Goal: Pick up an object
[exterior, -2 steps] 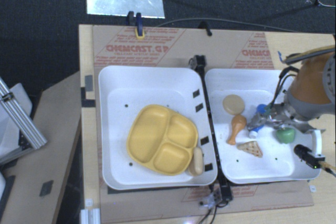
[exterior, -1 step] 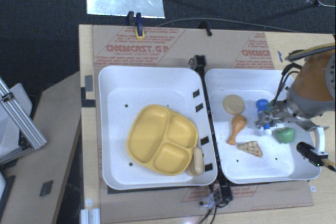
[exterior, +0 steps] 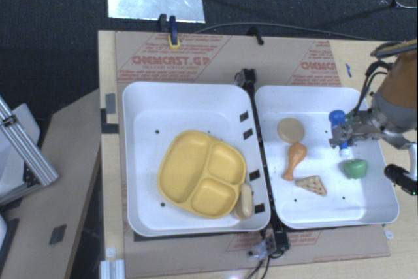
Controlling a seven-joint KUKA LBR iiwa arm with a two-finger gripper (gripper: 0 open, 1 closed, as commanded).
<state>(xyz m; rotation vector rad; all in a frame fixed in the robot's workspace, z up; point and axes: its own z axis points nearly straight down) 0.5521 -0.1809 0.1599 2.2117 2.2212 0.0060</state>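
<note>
The right bin (exterior: 326, 93) holds a round beige biscuit (exterior: 290, 130), an orange drumstick (exterior: 294, 160), a tan wedge with dark specks (exterior: 311, 185) and a green lump (exterior: 354, 168). My gripper (exterior: 343, 138) sits low over this bin's right side, just above the green lump. A small blue-topped item (exterior: 337, 118) shows at the gripper's upper edge and a white bit (exterior: 345, 153) pokes out just below it. Whether these are one object in the gripper's hold is hidden by the gripper body.
The left bin (exterior: 189, 98) holds a yellow divided plate (exterior: 202, 173) with a pale bread roll (exterior: 245, 200) at its lower right edge. The arm (exterior: 398, 91) enters over the right bin's right wall. A black divider strip (exterior: 258, 153) runs between the bins.
</note>
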